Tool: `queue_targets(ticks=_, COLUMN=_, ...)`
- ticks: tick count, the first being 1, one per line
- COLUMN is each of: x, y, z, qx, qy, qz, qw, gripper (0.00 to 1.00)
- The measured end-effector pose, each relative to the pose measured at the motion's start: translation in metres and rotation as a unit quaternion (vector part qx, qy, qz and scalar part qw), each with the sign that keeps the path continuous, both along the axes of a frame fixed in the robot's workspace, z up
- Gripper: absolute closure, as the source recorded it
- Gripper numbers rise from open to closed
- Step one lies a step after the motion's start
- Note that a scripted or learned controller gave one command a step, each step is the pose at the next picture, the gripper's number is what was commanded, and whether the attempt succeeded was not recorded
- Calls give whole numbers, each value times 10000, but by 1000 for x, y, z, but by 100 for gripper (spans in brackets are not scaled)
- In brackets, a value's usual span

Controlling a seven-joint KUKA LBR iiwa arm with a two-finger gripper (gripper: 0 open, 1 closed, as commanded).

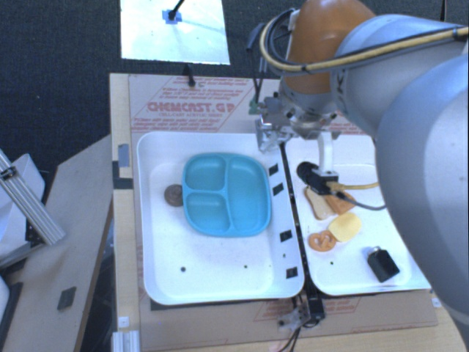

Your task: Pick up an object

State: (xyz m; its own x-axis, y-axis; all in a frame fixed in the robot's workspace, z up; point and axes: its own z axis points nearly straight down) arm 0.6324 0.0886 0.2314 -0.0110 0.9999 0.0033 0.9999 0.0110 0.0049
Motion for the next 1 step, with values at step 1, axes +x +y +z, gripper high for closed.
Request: queue_targets(ticks=1, x=-1, y=-4, z=-1, qx=-15, qy=14, qz=-25, qw=10000, gripper=0)
